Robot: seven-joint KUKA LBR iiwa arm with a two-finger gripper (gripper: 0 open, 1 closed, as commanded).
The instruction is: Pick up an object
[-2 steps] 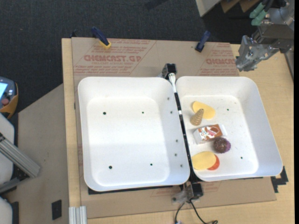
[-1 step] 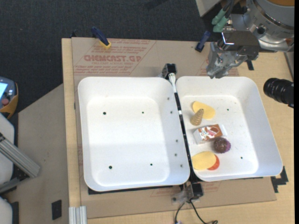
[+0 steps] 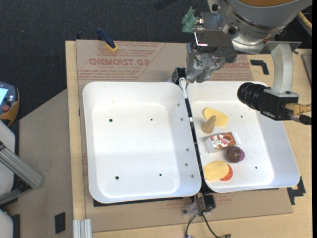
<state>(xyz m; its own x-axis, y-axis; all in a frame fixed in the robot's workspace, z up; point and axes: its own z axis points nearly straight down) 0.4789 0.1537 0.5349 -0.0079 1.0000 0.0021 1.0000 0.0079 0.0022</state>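
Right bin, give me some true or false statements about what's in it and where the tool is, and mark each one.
1. All the small items lie in the right bin. True.
2. The left bin holds a purple ball. False: the purple ball lies in the right bin.
3. The tool is above the bins' far edge. True.
4. The snack packet sits between the tool's fingers. False: it lies on the bin floor.
5. A blue and yellow clamp sits on the cardboard. True.

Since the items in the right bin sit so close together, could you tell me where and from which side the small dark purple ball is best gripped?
Grip the purple ball across its middle, descending from above. It is round, so any width suits, but the snack packet touches its left, so place fingers front and back.
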